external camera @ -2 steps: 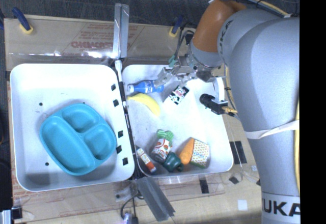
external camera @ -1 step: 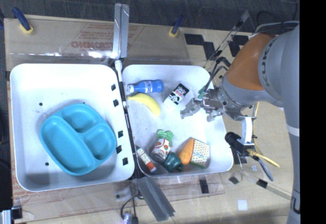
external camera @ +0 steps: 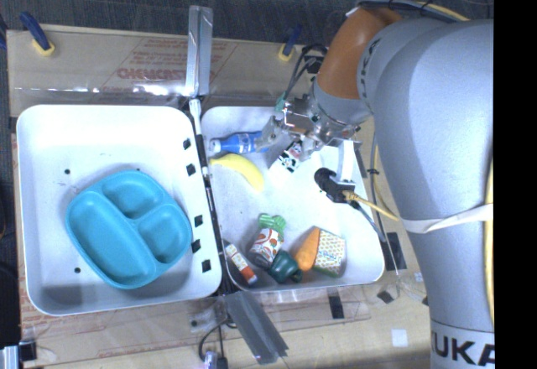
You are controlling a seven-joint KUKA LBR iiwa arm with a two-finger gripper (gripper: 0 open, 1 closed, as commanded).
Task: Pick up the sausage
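The arm [external camera: 436, 149] carries large dark letters "UKA" at its base, cut off by the frame edge. The board [external camera: 151, 61] behind the left bin [external camera: 42, 132] bears faint red print, too blurred to read.

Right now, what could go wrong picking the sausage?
1. The end effector hangs by the blue plastic bottle and yellow banana, far from the target, so it may grab one of those.
2. The small reddish sausage lies close to the white right bin's wall, crowded by the dark green cup; a descent could hit either.
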